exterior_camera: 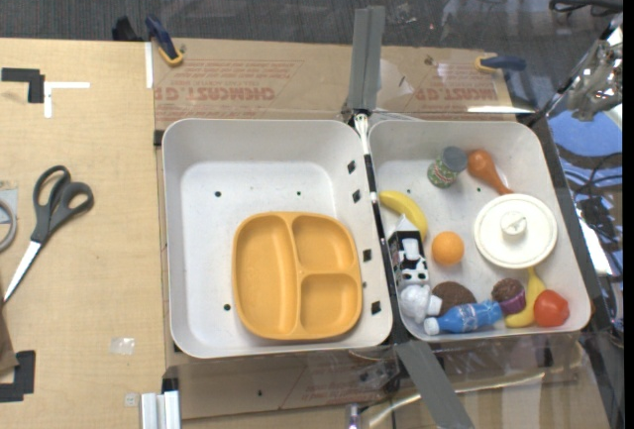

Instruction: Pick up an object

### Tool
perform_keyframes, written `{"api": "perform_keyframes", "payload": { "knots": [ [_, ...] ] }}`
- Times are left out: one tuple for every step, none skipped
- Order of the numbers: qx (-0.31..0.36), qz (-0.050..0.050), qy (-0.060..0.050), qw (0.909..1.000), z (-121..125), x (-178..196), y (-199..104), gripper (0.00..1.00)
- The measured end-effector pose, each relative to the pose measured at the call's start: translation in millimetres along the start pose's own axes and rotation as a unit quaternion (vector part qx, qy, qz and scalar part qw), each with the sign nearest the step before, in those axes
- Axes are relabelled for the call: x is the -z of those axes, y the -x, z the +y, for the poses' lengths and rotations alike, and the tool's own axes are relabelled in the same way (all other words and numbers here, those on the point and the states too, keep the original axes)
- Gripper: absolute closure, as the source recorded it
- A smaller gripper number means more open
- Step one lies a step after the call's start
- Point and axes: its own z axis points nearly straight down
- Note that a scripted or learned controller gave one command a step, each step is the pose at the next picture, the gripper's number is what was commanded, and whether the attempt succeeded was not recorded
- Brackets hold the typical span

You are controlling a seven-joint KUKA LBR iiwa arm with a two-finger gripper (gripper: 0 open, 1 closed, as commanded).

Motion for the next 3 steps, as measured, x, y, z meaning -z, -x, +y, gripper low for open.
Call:
{"api": "perform_keyframes", "payload": {
  "knots": [
    [0.0,-0.003,0.0,1.0,0,10,2,1.0],
    [0.14,0.002,0.001,0.9902,-1,40,35,1.0],
    [0.345,0.003,0.003,0.9386,-1,10,26,1.0]
  ]
}}
